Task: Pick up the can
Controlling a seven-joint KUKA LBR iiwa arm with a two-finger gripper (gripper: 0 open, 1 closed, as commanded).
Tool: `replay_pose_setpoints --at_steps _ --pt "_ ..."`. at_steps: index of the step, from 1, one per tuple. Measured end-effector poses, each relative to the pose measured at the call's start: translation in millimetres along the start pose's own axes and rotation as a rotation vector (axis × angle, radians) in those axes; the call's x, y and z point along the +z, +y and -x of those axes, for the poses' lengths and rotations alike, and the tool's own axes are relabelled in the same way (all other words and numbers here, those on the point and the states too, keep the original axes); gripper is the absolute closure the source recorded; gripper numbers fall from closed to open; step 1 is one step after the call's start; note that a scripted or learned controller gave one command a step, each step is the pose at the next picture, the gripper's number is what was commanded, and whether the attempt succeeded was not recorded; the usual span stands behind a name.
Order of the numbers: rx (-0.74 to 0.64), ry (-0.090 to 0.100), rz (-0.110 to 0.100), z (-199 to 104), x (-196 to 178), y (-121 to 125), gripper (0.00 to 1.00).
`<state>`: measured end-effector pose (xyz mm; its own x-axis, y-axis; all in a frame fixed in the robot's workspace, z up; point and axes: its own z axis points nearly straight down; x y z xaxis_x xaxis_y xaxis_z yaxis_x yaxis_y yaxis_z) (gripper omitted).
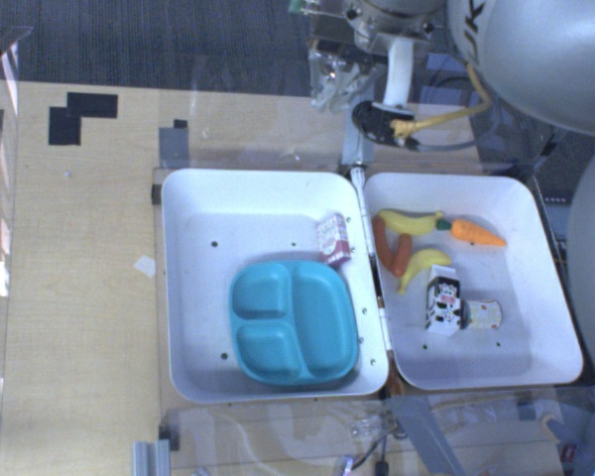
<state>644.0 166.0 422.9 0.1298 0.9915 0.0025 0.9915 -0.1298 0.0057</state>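
The can is small, red and white, and lies on its side in the left bin, close to that bin's right wall and just above the blue plate. My gripper hangs high at the top of the camera view, beyond the far edge of both bins and well away from the can. Nothing is visibly in it.
A blue divided plate fills the left bin's lower middle. The right bin holds two yellow bananas, a carrot, a brown sausage and a cow-patterned carton. The arm's grey body looms over the upper right.
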Motion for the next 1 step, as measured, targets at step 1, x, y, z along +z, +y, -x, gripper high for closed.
replay_pose_setpoints --at_steps 1 --pt "-0.561 0.001 -0.001 -70.9 64.3 3.2 1.00"
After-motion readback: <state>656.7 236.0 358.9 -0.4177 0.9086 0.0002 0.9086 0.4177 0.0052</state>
